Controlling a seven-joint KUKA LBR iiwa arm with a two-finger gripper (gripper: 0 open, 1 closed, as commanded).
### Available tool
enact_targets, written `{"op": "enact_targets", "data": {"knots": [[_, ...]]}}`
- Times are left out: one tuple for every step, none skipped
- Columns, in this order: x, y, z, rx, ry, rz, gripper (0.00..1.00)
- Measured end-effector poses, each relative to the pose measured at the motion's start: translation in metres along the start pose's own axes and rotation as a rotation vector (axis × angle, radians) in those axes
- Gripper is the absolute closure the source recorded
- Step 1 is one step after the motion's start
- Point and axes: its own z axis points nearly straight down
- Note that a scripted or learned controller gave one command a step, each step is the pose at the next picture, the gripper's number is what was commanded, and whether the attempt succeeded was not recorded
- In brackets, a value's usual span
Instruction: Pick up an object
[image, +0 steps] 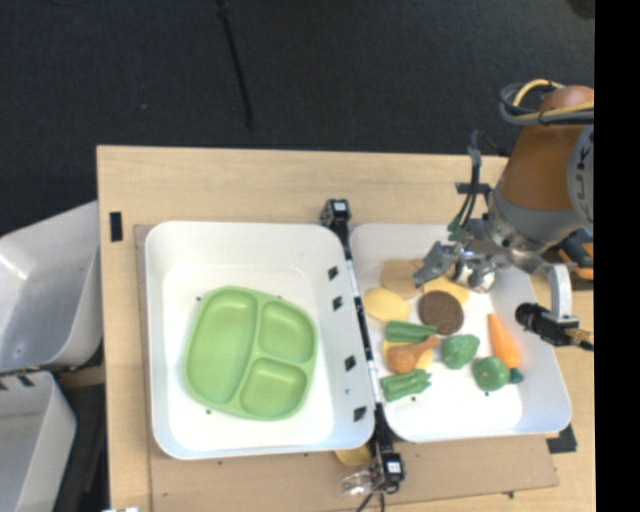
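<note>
The right white bin (540, 405) holds several toy foods. Among them are a brown disc (440, 311), a yellow piece (385, 303), a long green pod (410, 331), an orange carrot (504, 340), a green pepper (460, 350) and another green piece (491, 373). My gripper (458, 272) hangs over the bin's back part, just above and behind the brown disc. Its fingers look spread apart and nothing sits between them. The orange-banded wrist (540, 180) rises behind it at the right.
The left white bin (170, 420) carries a green divided plate (250, 350). Black clips (336, 211) line the seam between the bins. A black fitting (545, 322) juts over the right bin's right side. White containers (40, 290) stand off the bench's left edge.
</note>
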Motion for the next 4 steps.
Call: {"op": "enact_targets", "data": {"knots": [[0.039, -0.044, -0.010, 0.002, 0.001, -0.003, 0.00], [0.040, -0.103, 0.002, 0.005, 0.001, 0.003, 0.00], [0.057, -0.101, 0.016, 0.002, 0.000, -0.001, 0.00], [0.055, -0.099, 0.004, -0.004, 0.000, 0.002, 1.00]]}}
